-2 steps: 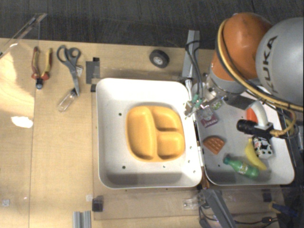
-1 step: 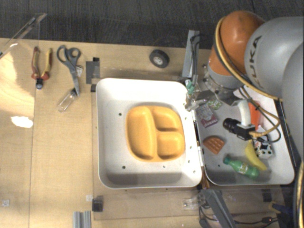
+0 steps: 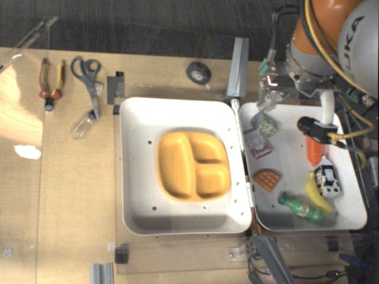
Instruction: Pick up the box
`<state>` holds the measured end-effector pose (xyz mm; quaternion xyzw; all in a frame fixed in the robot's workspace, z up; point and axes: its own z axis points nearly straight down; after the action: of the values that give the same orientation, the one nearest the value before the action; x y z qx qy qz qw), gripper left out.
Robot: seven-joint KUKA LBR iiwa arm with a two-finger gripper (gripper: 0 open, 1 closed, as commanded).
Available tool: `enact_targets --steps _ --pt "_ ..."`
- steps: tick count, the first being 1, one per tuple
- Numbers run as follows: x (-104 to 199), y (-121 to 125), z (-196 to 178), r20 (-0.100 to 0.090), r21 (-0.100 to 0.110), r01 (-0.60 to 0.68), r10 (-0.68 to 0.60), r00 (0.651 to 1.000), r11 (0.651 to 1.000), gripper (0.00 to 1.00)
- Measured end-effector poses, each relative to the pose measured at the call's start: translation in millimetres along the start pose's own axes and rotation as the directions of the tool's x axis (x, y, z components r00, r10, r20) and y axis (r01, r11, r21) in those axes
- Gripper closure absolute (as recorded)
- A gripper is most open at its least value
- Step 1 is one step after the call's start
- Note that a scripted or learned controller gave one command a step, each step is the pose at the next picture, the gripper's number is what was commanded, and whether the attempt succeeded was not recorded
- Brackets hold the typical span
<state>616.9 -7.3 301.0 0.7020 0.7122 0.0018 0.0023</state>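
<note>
On wooden bench (image 3: 59,176), perhaps scissors (image 3: 89,81)

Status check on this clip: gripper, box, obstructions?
Gripper above right bin's far-left corner, holding nothing visible. Box lying free, banana touching it. Carrot close by.

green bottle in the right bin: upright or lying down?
Lying down. The green bottle lies on its side on the floor of the right bin, cap toward the left and body toward the right, beside the banana.
</note>
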Motion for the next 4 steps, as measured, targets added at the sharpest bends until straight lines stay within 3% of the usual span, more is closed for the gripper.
enact_targets --steps 1,2,3,4 --pt "-16 -44 1 0.0 -0.001 0.206 -0.206 0.978 0.978 1.0" --pt "10 -112 19 -0.001 0.0 0.489 -0.489 0.872 0.872 1.0" --pt "32 -92 86 -0.002 0.002 0.176 -0.176 0.984 0.984 1.0" --pt "-35 -119 116 -0.001 0.003 0.01 -0.01 1.0 1.0 1.0"
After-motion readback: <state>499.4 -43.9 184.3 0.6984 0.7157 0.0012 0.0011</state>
